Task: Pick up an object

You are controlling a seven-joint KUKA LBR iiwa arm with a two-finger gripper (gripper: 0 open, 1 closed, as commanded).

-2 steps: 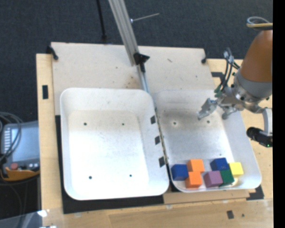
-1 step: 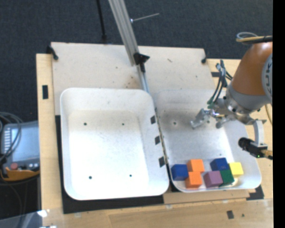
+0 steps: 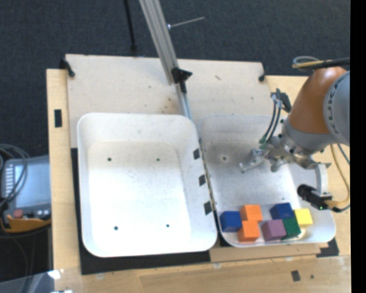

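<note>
A cluster of small coloured cubes (image 3: 265, 222), blue, orange, purple, green and yellow, is packed along the near edge of the right shallow white plastic bin (image 3: 232, 136); no long axis or lettering can be made out. The grey two-finger gripper (image 3: 251, 162) is seen above the bin's middle, apart from the cubes, its finger state not discernible. The left white bin (image 3: 91, 133) lies beside it.

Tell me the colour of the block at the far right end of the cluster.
Yellow. The block sits beside a green one in the right bin, camera view.
</note>
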